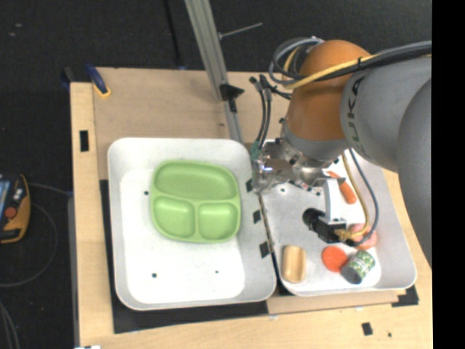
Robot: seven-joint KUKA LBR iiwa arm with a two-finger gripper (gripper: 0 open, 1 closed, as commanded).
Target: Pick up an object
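The one readable marking is a run of dark capital letters on the grey robot arm, printed vertically just right of its orange band. They appear to read "KUKA", though only part is clear. Nothing in the two white bins carries legible text.

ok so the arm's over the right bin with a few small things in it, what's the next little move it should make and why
Probably a short shift toward the near edge, then straight down. The gripper sits at the far left of the right bin, above bare floor, while the tan block, orange piece and green-topped can lie nearer the front. The tan block lies apart from the others, so it looks the easiest target.
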